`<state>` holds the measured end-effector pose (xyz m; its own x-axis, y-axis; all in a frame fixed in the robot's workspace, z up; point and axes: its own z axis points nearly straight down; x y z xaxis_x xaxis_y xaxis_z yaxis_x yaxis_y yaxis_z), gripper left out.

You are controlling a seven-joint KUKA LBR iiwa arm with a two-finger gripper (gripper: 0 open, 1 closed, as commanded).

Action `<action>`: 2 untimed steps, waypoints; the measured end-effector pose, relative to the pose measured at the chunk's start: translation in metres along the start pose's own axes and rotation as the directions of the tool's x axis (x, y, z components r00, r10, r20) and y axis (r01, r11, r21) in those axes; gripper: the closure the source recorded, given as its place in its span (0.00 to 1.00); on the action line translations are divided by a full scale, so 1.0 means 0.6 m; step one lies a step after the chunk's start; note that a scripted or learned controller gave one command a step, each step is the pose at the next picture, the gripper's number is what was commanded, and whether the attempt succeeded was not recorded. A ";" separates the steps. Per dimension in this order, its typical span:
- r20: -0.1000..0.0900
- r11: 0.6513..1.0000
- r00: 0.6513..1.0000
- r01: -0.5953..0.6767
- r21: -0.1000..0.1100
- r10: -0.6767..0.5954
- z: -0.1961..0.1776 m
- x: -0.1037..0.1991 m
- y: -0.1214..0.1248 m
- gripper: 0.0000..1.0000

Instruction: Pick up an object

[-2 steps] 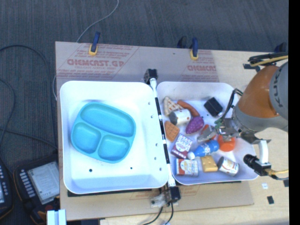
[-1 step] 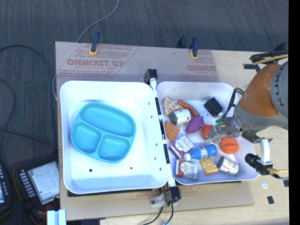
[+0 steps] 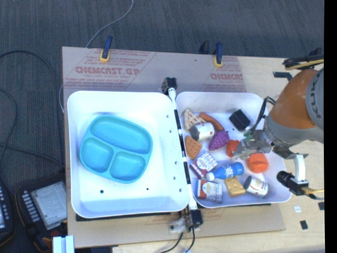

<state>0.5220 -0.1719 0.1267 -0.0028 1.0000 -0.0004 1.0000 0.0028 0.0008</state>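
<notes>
Divided tray [image 3: 116,147] in left bin [image 3: 84,101], toys in right bin [image 3: 253,99]

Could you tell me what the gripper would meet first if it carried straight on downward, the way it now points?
Most likely the small red toy lying just beneath the gripper in the right bin, next to the orange piece. Depth is hard to judge from above.
</notes>
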 end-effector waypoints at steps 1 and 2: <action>0.000 1.000 1.000 0.000 0.000 0.000 0.000 0.000 0.000 0.00; 0.000 1.000 1.000 0.000 0.001 0.000 -0.015 0.000 0.001 1.00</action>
<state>0.5226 -0.1717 0.1356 -0.0032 1.0000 -0.0004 1.0000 0.0032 0.0003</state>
